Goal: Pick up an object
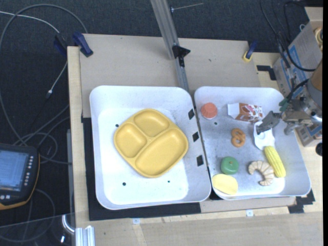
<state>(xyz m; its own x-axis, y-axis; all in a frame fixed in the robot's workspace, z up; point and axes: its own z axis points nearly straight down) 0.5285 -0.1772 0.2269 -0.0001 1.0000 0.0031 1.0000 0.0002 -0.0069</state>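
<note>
The surface (77, 137) carries two white bins side by side. The left bin (102, 188) holds a yellow divided plate (150, 142) at its middle. The right bin (302, 181) holds the small things: a corn cob (274, 161) near its right edge, a croissant (262, 171) just left of it, a carton (246, 111) near the far edge, a yellow lemon slice (225, 184) at the near-left corner, a green apple (229, 164), a pink disc (208, 110) and a pretzel (238, 137). The jaws (279, 121) stand released above the right edge, grasping nothing.
</note>
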